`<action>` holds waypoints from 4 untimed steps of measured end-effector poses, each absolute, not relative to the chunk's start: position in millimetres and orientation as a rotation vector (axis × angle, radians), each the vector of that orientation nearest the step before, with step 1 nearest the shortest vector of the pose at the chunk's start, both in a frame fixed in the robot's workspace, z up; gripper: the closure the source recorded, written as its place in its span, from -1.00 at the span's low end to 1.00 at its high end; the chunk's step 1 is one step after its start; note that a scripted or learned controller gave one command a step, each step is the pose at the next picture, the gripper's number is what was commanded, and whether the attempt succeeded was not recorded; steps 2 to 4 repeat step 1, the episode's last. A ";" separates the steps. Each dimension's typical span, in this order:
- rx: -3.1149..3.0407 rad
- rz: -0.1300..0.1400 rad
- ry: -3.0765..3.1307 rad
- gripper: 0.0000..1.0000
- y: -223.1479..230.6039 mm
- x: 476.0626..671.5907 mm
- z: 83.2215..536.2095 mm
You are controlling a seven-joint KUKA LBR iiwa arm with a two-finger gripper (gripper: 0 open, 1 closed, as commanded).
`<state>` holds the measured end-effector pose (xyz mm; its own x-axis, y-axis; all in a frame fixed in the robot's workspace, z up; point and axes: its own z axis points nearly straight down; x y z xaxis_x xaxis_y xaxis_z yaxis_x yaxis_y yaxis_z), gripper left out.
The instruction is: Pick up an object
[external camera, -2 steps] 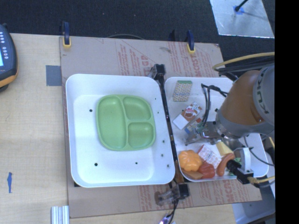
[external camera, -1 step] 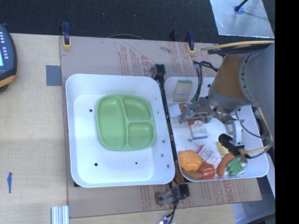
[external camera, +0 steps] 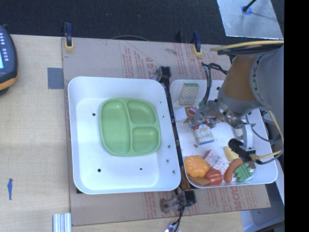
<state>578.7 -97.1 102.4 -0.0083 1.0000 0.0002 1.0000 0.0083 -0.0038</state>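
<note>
Reaching arm (external camera: 251,83) over right bin (external camera: 179,88).

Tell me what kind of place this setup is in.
Probably a robotics lab bench set up for grasping trials: a grey arm reaches over two white bins, one bearing a green divided plate, the other toy food such as an orange pepper, all on clamped cardboard.

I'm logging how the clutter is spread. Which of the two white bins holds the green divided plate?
The left bin: the green divided plate lies in its middle. The right bin holds the small food items and the gripper.
</note>
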 end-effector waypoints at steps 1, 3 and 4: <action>-2.209 -0.012 -2.236 1.00 -13.8 578.8 197.3; -2.209 -0.012 -2.236 1.00 -13.8 578.8 197.3; -2.209 -0.012 -2.236 1.00 -13.8 578.8 197.3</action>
